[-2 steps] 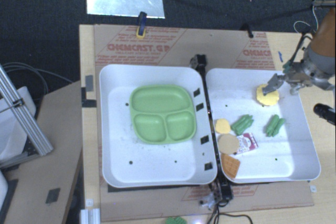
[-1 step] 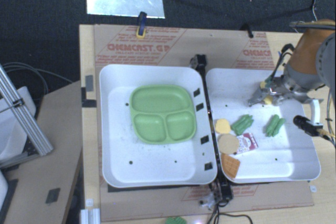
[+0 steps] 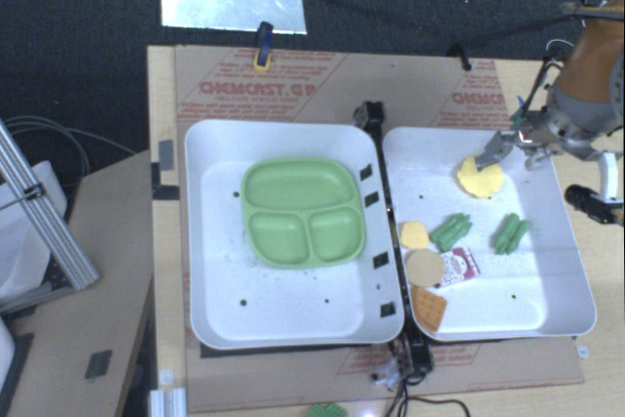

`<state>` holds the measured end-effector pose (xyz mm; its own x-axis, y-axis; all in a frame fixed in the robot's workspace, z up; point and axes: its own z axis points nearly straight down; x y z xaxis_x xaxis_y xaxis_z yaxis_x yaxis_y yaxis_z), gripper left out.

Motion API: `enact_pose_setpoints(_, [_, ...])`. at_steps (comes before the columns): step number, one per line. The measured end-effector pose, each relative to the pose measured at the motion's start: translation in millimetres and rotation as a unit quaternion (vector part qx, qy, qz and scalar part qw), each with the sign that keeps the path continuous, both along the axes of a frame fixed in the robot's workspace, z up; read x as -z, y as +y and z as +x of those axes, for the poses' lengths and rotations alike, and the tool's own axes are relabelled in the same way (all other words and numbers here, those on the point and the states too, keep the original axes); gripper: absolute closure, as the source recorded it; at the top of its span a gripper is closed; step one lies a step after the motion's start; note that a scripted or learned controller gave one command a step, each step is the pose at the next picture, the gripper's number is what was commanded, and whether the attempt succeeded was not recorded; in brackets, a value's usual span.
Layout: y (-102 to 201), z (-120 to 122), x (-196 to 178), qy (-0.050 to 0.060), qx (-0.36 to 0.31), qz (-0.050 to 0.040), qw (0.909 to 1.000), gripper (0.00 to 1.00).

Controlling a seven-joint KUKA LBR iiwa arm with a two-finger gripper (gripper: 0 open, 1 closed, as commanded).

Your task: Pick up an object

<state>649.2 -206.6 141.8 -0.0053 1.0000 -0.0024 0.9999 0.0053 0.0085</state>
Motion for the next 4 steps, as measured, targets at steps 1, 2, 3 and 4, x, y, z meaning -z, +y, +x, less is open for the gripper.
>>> enact_pose_setpoints(1, [1,-19,60,0.005,0.002,0.0015,1.0,0.0])
enact_pose_setpoints(2, [0,-14,16,0.001,0.001,0.0004,1.0,0.0])
enact_pose_setpoints(3, [1,21,57,0.003,0.0,0.0018,1.0,0.0])
enact_pose_setpoints(4, [0,-4,57,0.004,0.002,0.0008,1.0,0.0])
